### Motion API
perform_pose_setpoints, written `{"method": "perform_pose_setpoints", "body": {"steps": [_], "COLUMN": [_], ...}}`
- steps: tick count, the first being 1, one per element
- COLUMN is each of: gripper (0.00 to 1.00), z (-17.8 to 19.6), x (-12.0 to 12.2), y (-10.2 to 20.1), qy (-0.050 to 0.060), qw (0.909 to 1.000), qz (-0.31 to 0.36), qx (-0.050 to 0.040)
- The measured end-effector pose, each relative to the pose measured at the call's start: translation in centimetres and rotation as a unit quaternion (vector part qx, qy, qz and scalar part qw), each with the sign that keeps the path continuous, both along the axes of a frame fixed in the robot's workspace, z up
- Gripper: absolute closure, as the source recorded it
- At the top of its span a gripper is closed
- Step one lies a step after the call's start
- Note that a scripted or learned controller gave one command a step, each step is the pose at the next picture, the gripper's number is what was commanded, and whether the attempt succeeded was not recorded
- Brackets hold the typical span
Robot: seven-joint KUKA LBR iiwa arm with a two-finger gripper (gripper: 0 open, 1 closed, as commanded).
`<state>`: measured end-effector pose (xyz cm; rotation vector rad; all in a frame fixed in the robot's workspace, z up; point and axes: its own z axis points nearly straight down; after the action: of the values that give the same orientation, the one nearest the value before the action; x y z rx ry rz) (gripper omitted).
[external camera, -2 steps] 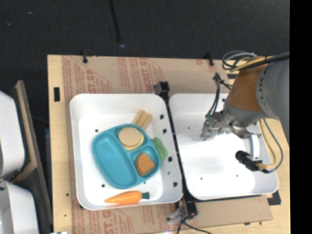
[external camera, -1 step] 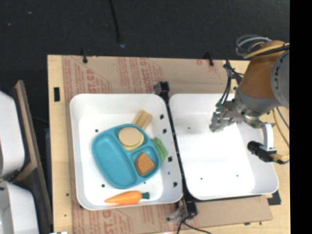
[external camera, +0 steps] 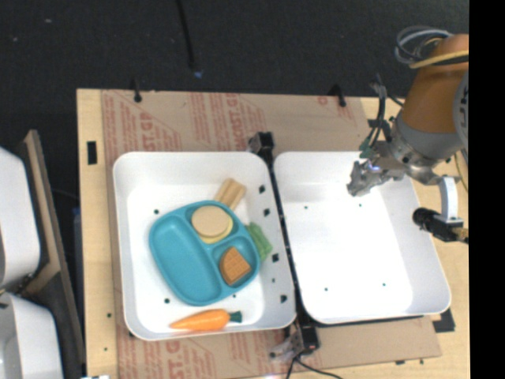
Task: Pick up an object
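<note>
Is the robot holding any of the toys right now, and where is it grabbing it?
Nothing is held. The gripper hangs above the right bin, away from the toys in the left bin.

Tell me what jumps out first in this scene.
The blue tray in the left bin grabs the eye, with a round cookie and a brown cracker in its compartments. An orange carrot lies at that bin's near edge. The tool hangs over the right bin.
</note>
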<state>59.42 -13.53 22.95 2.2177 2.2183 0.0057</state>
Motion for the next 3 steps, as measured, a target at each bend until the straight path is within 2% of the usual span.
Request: {"method": "perform_pose_setpoints", "body": {"steps": [1,2,3], "gripper": [1.0,1.0,1.0], "z": [0.6,0.4,1.2], "x": [0.0,-2.4,-2.8], "y": [-0.1,4.8,10.1], "qy": [0.002,0.003,0.002], "qw": [1.0,1.0,1.0], "qz": [0.0,0.001,0.002], "qx": [0.0004,0.0007,0.0009]}}
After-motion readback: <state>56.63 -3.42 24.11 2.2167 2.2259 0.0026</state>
